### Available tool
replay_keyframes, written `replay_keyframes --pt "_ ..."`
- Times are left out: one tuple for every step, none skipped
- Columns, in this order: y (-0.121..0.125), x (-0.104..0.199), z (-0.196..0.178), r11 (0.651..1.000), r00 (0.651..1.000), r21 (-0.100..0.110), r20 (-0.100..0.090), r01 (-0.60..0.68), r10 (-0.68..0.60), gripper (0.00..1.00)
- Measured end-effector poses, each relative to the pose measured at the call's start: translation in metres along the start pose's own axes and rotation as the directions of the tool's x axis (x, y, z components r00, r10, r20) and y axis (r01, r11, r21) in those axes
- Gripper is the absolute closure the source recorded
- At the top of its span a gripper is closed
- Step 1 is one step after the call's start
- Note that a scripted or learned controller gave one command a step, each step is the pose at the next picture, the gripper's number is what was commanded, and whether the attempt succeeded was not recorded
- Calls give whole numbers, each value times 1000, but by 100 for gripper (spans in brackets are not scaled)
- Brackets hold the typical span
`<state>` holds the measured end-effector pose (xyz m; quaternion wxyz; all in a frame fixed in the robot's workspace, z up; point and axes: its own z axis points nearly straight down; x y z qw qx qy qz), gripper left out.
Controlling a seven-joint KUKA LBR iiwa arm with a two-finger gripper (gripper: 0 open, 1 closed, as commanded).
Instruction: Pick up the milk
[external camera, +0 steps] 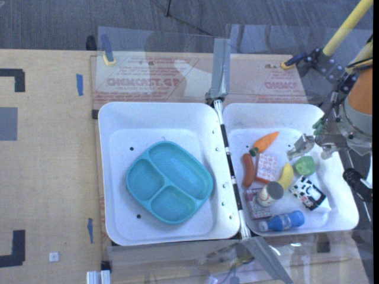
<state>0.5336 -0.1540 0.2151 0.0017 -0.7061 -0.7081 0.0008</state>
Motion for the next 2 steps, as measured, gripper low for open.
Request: replay_keyframes --pt "-50 -39 128 1000 1000 -12 3 9 -9 0" --pt "-50 -43 120 1000 1000 -15 8 1 -1 100"
